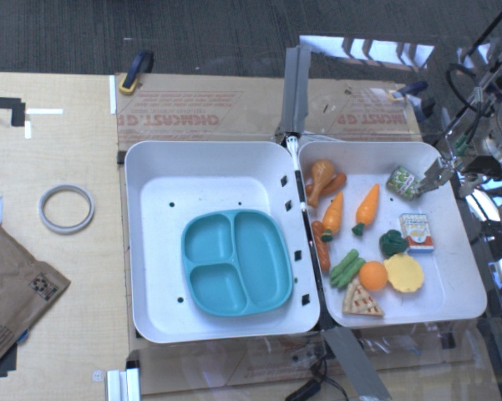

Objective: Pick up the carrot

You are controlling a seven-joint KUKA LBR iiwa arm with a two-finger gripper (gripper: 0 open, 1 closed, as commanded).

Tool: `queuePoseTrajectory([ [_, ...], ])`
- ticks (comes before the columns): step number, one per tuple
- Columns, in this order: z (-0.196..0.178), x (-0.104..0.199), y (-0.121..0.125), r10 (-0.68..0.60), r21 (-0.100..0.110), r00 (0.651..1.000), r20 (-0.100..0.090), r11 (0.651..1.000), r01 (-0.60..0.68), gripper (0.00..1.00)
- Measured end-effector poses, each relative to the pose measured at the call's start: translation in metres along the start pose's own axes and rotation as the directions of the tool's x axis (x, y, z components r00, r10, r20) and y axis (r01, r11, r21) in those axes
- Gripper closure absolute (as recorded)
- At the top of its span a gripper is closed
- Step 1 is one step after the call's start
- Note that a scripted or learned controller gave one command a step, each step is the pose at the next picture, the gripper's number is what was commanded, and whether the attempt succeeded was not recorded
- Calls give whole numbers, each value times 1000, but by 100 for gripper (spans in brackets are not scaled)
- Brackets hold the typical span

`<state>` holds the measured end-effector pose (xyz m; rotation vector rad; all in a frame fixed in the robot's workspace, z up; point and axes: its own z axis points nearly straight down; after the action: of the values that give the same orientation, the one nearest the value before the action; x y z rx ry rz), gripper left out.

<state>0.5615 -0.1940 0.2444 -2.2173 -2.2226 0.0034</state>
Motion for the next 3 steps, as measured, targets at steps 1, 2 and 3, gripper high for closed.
queuePoseTrajectory([
  [1, 64, 84, 51, 205, 1, 979, 0, 979, -205, 0],
  [2, 153, 57, 57, -83, -2, 997, 0, 997, 83, 0],
  [3, 144, 56, 57, -80, -2, 997, 0, 997, 80, 100],
])
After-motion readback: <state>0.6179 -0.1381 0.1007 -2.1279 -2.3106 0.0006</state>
